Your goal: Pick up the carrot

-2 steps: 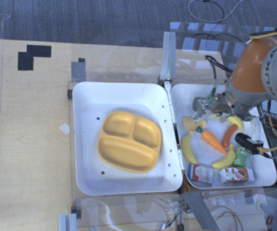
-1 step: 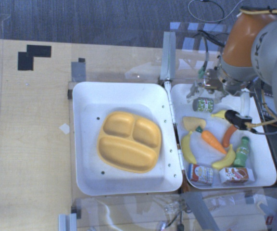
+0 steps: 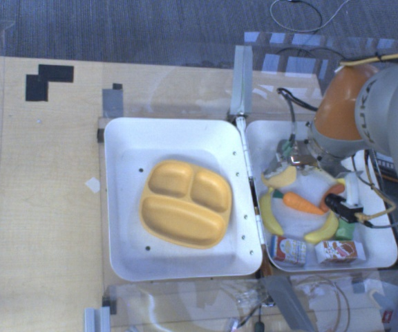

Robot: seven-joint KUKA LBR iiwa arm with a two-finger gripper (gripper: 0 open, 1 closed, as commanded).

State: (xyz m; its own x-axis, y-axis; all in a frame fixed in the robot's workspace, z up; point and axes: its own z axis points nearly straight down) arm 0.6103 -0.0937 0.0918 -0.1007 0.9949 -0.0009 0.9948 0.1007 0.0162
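Note:
The carrot, orange with a green stub at its left end, lies flat in the middle of the right bin. My gripper hangs over the back part of that bin, above a pale yellow fruit piece. It is behind and a little to the left of the carrot, and nothing is visibly held. The grey arm with its orange band covers the bin's back right corner.
Two bananas flank the carrot. Two small cartons stand along the front wall, and a red-orange item lies right of the carrot. The left bin holds a yellow divided plate.

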